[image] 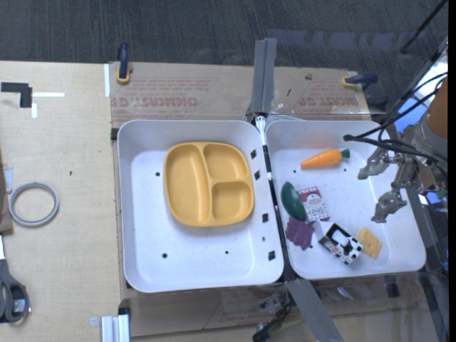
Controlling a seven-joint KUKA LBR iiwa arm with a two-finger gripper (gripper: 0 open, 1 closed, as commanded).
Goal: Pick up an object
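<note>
Hovering over right bin (406,258), near its right wall: jaws (381,187) spread wide, nothing between them. Lying in same bin, apart from jaws: carrot (324,158) toward back; green piece (293,199), small printed card (313,203) and purple piece (300,232) by left wall; black-and-white toy (342,243) touching yellow block (369,242) at front. Resting in left bin (142,255): yellow divided plate (209,184).

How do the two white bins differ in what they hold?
The left bin holds one large yellow divided plate; the right bin holds several small items, among them a carrot and a green piece. The gripper hangs over the right bin, not the left. Both are shallow and white.
</note>
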